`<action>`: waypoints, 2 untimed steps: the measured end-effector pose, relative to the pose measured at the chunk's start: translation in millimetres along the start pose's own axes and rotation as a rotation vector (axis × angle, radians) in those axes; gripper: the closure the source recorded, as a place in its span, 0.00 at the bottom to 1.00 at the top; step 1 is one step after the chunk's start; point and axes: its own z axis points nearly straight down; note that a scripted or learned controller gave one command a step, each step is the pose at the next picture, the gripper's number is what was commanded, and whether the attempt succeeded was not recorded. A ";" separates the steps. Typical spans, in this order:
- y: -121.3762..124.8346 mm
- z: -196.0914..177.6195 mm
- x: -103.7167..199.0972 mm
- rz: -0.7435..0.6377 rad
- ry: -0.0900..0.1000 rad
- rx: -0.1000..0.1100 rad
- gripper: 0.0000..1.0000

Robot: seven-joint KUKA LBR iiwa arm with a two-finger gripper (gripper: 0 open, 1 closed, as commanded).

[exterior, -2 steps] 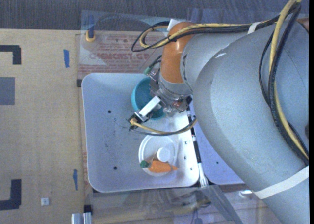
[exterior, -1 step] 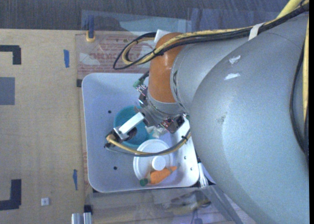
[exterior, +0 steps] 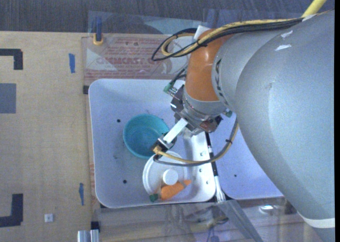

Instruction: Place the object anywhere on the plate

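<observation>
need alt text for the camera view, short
A grey robot arm with an orange band reaches from the right over a white bin, its tool between a teal bowl and a white plate. A toy carrot lies on the plate.

Bulky grey arm (exterior: 281, 108) with orange band (exterior: 201, 76), draped with black and yellow cables (exterior: 249, 23).

Lighting: you have bright, even overhead light; soft shadows inside the white bin (exterior: 106, 129). Glare: pale sheen on the arm (exterior: 281, 103). Focus: arm close to your lens, slightly soft; colours cool
</observation>
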 end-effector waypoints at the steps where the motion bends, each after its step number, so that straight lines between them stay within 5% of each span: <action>1: -75.3 41.9 30.3 0.083 0.017 -0.016 1.00; 2: -81.2 62.3 -10.4 0.709 0.026 -0.020 1.00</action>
